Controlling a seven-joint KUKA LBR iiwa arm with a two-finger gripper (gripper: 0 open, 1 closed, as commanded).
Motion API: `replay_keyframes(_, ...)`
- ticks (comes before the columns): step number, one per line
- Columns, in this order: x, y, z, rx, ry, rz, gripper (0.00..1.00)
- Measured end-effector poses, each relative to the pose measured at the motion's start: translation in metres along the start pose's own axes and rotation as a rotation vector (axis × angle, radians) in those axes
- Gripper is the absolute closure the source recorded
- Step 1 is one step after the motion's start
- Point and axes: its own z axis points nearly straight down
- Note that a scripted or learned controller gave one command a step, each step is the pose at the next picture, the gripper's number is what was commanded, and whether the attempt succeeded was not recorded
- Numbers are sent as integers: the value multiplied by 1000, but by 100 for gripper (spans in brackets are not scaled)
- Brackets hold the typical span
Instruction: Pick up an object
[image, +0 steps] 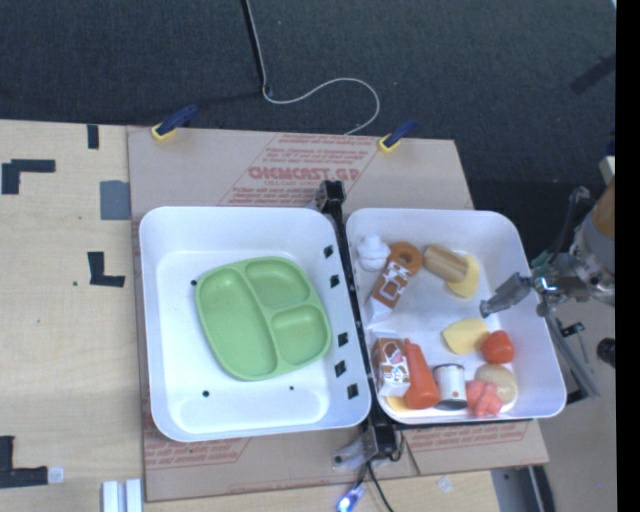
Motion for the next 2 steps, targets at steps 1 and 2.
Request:
replay_keyframes(1, 67, -24, -95, -10, 0, -7, 0)
replay_keyframes(2, 64, -24, -98, 0, 0, -2, 100)
